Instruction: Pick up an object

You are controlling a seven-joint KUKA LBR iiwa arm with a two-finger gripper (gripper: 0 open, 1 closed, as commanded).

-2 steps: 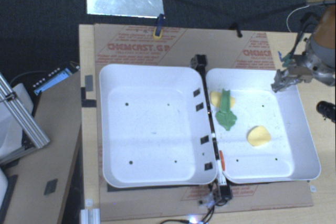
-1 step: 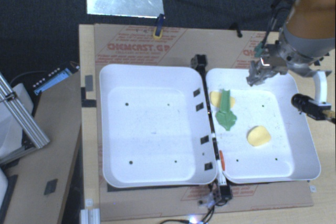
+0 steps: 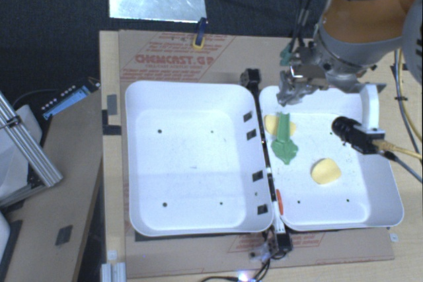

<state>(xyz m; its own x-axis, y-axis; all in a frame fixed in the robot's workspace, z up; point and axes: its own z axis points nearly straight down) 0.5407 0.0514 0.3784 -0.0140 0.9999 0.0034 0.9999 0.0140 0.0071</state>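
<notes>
Saw a metal gripper (image 3: 289,97) hanging over the far left corner of the glossy white right bin (image 3: 344,208); could not tell whether clenched or released. Found a flat green leaf-shaped thing (image 3: 285,145) just below it, perhaps touching, overlapping a yellow piece (image 3: 271,123), and a rounded yellow lump (image 3: 326,172) apart.

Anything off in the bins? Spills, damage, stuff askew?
Nothing stands out. In the right bin a green object lies partly over a yellow piece near the divider, and a second yellow piece sits apart. All are inside the walls. The gripper hangs just above the green object.
</notes>
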